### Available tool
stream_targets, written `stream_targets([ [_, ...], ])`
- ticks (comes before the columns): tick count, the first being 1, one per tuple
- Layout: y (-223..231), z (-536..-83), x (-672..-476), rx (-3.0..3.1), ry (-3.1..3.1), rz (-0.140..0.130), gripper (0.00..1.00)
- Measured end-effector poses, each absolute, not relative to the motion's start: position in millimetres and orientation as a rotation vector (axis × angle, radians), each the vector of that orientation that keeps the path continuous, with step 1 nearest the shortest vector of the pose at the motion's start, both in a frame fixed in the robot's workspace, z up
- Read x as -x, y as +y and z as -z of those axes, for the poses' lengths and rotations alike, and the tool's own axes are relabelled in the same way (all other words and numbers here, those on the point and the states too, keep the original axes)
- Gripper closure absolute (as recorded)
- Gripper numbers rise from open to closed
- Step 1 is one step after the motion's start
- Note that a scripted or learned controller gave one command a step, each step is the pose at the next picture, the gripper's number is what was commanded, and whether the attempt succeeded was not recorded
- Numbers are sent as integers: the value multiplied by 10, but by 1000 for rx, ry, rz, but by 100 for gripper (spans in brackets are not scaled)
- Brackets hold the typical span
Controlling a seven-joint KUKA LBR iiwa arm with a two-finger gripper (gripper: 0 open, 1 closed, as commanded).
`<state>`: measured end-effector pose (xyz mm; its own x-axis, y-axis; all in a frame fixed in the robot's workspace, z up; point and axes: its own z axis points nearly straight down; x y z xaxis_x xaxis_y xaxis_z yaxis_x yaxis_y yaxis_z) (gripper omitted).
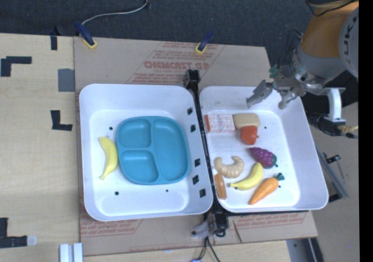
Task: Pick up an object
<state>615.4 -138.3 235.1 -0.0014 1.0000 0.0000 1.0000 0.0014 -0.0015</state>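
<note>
- Gripper (271, 98): 2 fingers spread apart, holding nothing, above the far edge of the right bin (303, 138).
- Nearest object: bread slice (246, 120), just below the gripper, touching the tomato (249, 134).
- Handling, judged: light, stiff plastic, likely smooth; take hold across its 2 short sides.
- Carrot (263, 191): at the bin's near edge.

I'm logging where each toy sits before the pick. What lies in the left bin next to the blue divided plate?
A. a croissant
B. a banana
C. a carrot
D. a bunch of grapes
B: a banana lies along the left side of the blue plate in the left bin, while the carrot, grapes and croissant sit in the right bin.
</note>
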Motion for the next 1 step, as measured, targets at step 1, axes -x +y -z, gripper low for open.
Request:
stream_targets([
  [1,-1405,-1081,-6052,2217,-2219,-5,0],
])
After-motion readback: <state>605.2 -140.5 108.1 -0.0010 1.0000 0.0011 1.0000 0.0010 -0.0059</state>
